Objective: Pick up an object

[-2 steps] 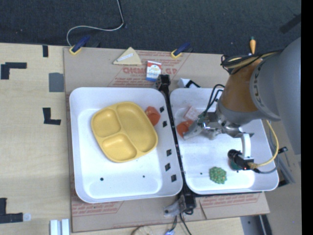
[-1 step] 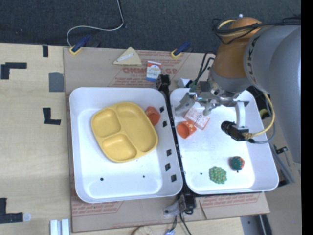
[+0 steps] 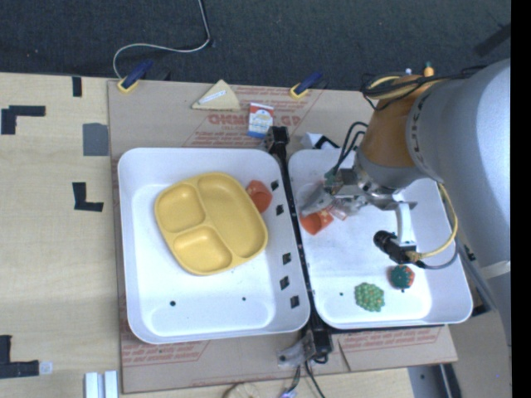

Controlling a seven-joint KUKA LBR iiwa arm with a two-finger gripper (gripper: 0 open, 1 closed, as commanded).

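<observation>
My gripper (image 3: 325, 201) is low in the right bin (image 3: 448, 305), at its left side near the divider. An orange-red item (image 3: 314, 221) lies just below and left of the gripper, touching or nearly touching it; the view is blurred there. A green broccoli-like piece (image 3: 369, 297) rests near the right bin's front. A small red piece with a green top (image 3: 402, 278) lies to its right. In the left bin (image 3: 141, 305), another orange piece (image 3: 260, 196) sits beside a yellow divided plate (image 3: 211, 221).
The grey arm with its orange band (image 3: 390, 131) covers the right bin's back right part. A black cable end (image 3: 387, 243) hangs over the bin's middle. A small carton (image 3: 260, 120) and a wedge (image 3: 218, 96) lie on the cardboard behind the bins.
</observation>
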